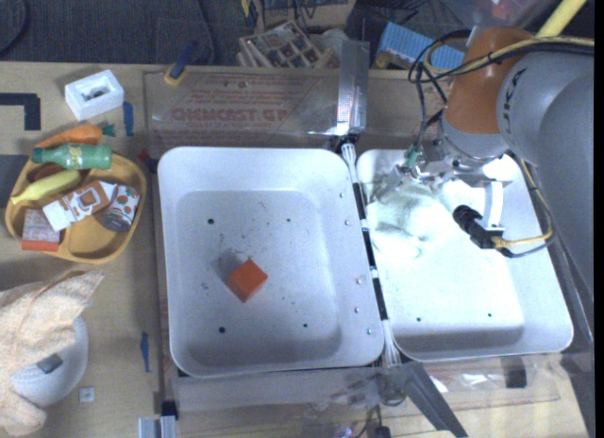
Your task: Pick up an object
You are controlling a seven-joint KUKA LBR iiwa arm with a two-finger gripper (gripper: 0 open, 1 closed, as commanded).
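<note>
Two white bins (179,191) on a cluttered wooden bench (113,332), orange block (248,279) in the left, hand (415,176) state unclear.

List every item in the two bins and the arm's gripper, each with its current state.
orange block: resting flat in the left bin, untouched.
pale crumpled object: lying in the right bin, below the gripper.
gripper: over the right bin's upper left; grasp unclear.

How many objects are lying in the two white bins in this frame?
1 clearly visible: an orange block sits near the middle of the left bin. In the right bin, the arm covers the upper part, and pale shapes below it are too washed out to identify, so more may be hidden.
</note>
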